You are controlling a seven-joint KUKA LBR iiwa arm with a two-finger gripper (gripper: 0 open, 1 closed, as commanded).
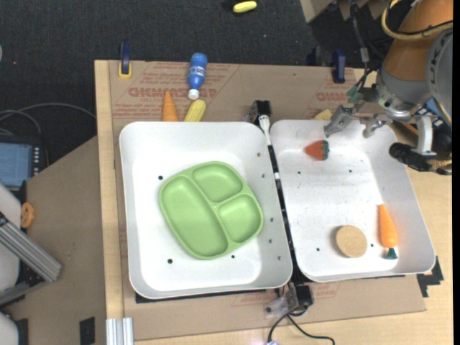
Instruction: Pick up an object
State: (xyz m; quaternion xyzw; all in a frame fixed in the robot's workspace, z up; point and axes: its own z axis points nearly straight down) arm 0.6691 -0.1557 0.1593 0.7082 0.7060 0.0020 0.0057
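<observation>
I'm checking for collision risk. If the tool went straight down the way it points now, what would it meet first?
Probably the bare floor of the right bin near its far edge. The tool hangs open above it; the strawberry lies just left of that line, though depth is unclear.

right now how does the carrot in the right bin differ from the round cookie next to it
The carrot is orange with a green tip; the cookie is plain tan. The carrot is long and tapered, lying along the right bin's right wall; the cookie is a flat disc, further in from that wall. Both lie in the bin's near right corner.

The cardboard sheet [230, 85] bears faint, illegible red lettering.
</observation>
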